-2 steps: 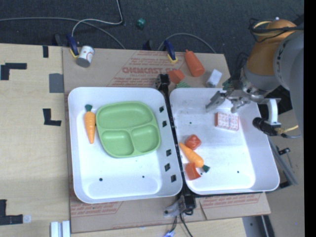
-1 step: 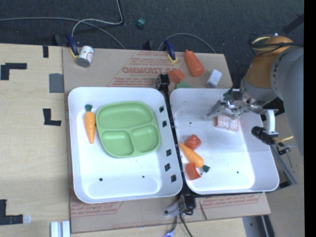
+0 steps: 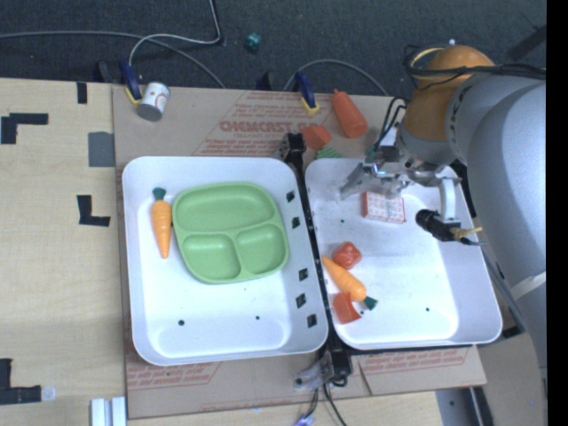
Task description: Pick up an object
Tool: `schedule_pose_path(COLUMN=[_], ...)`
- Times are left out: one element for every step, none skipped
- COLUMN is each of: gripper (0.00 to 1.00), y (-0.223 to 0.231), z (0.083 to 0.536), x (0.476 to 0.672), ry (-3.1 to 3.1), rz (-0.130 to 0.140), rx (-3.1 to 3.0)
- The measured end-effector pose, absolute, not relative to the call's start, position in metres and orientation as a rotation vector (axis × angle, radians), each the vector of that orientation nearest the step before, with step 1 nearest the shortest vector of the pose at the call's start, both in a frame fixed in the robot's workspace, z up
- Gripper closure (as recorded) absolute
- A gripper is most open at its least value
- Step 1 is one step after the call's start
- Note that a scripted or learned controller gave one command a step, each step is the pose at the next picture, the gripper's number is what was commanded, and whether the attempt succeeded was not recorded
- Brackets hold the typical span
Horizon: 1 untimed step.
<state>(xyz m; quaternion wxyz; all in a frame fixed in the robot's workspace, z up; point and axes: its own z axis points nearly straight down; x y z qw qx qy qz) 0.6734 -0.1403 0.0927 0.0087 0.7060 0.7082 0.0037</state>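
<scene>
In the right bin (image 3: 444,318) lie a pink checkered block (image 3: 383,207), a small red piece (image 3: 348,255), an orange carrot (image 3: 346,280) and another red piece (image 3: 344,307). My gripper (image 3: 374,183) hangs over the bin's far part, just above and behind the pink block. Its fingers look spread, so it is open, with nothing between them. The grey arm with its orange band comes in from the right. In the left bin (image 3: 213,331), a second carrot (image 3: 161,224) lies beside a green divided plate (image 3: 232,231).
Behind the bins, on the cardboard, lie an orange-red toy (image 3: 349,114), a smaller orange piece (image 3: 317,136) and a small can (image 3: 153,99). Blue clips (image 3: 306,96) hold the cardboard's far edge. A black divider (image 3: 306,238) runs between the bins.
</scene>
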Motion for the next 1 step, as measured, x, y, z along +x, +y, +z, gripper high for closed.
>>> schedule_pose_path(gripper=[1.00], y=[-0.1413], z=[0.1035], x=[0.6741], ry=[2.211], rz=[0.010], rx=[2.200])
